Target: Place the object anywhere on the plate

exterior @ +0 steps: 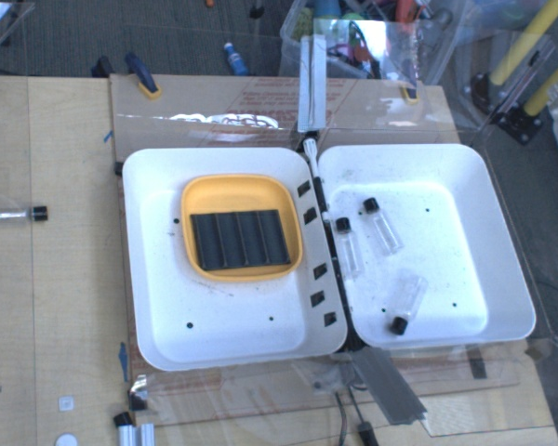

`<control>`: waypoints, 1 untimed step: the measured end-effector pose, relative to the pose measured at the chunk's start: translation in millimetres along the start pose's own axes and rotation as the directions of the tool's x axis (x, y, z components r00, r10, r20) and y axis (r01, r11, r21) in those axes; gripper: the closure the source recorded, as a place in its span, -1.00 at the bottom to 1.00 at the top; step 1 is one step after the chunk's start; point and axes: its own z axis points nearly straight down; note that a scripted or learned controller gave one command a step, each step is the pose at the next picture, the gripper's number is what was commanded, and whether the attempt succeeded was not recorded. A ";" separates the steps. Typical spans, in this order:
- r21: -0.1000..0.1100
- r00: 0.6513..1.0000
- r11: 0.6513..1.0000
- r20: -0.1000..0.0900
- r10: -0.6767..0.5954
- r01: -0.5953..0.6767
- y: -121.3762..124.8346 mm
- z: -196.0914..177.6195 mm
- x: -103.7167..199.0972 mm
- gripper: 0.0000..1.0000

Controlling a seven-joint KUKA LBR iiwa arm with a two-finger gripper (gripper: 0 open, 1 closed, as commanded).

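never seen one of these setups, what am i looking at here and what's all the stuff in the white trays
This is a robot workbench, seen from one fixed camera above it, looking down at a slant. The arm normally reaches in from the right.

Two shallow white bins sit side by side. The left bin holds a yellow plate with a dark ribbed block lying on it. The right bin holds three small clear vials with black caps: one near the top, one by the divider and one lower down, all lying loose on the bin floor.

The job is to put an object on the plate. The vials are all apart from the plate.
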 end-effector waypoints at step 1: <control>-0.001 0.969 0.969 0.000 -0.246 0.246 -0.8 0.1 -4.5 1.00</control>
